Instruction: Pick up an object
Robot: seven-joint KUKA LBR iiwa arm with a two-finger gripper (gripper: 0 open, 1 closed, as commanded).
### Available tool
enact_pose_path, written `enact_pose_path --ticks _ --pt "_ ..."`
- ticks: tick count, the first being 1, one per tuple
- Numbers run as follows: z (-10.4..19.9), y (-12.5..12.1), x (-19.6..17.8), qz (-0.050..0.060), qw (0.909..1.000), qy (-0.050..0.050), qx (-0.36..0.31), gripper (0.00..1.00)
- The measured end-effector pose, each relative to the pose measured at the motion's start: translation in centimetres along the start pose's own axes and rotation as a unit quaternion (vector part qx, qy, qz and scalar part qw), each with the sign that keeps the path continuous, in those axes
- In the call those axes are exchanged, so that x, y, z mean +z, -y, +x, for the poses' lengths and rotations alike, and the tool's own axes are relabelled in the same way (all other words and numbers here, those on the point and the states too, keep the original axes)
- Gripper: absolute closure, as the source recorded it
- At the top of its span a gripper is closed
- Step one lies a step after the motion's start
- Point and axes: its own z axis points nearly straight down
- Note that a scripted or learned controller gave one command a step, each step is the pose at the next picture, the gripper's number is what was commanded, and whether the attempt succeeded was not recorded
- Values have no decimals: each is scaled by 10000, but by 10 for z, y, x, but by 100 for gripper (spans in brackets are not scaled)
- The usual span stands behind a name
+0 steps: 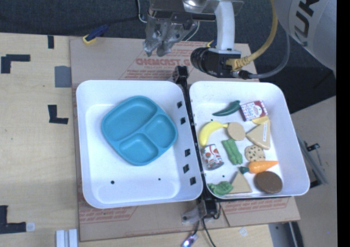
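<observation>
One fixed camera looks down at a slant on the bench (33, 131), close enough that both white bins (87, 186) fill the frame's middle; the arm (317, 5) enters upper right.

A blue divided tray (140, 130) lies in the left bin (90, 95).

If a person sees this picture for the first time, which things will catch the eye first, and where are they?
The blue divided tray stands out most, lying alone in the left bin. Next comes the bright heap of toy food in the right bin, with a yellow banana at its left and an orange carrot lower down. The pincer hangs above the bench beyond both bins.
</observation>
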Motion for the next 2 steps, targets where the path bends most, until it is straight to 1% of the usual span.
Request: enact_pose_path --ticks 2 --pt "0 1 -18 30 10000 10 -5 100"
